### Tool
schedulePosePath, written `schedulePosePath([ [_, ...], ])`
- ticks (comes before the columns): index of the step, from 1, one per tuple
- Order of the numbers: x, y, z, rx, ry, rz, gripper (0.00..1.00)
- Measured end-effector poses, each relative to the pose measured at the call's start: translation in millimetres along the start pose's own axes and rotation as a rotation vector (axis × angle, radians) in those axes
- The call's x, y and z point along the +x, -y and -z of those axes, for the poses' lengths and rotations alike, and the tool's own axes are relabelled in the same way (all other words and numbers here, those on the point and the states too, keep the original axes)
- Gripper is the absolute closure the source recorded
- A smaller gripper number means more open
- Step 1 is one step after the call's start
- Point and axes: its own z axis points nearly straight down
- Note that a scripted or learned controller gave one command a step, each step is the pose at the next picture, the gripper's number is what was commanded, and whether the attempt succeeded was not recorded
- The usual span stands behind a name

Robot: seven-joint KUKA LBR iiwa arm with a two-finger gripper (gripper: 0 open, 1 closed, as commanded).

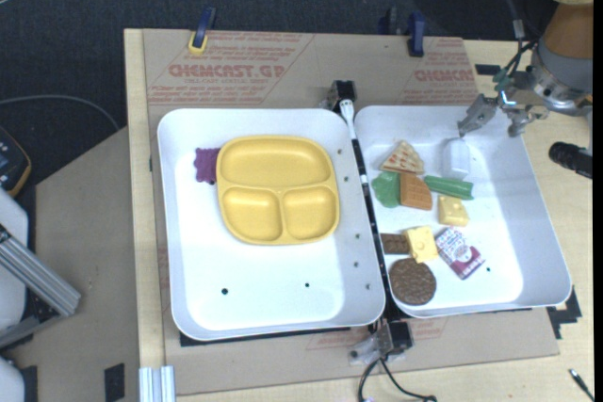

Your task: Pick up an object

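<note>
The right bin (pixel 537 202) holds several toy foods. Among them are a triangular sandwich slice (pixel 403 157), a green leaf piece (pixel 386 190), an orange block (pixel 415 192), a green stick (pixel 448 186) and a pale clear piece (pixel 457 158). Nearer the front lie a yellow wedge (pixel 452 212), a yellow cheese piece (pixel 423 243), a red-and-white packet (pixel 461 255) and a round brown patty (pixel 413 281). My gripper (pixel 497 116) hangs over the bin's far right corner, open, nothing between its fingers. The pale clear piece is just below and left of it.
The left bin (pixel 188 278) carries a yellow divided plate (pixel 278 188) with a purple piece (pixel 204 165) at its left edge. A ridge (pixel 363 202) separates the two bins. Clamps (pixel 199 33) sit at the board's far edge.
</note>
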Motion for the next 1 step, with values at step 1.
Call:
schedulePosePath([
  [1, 2.7, 8.5, -60.5, 0.002, -0.001, -0.002, 0.0],
])
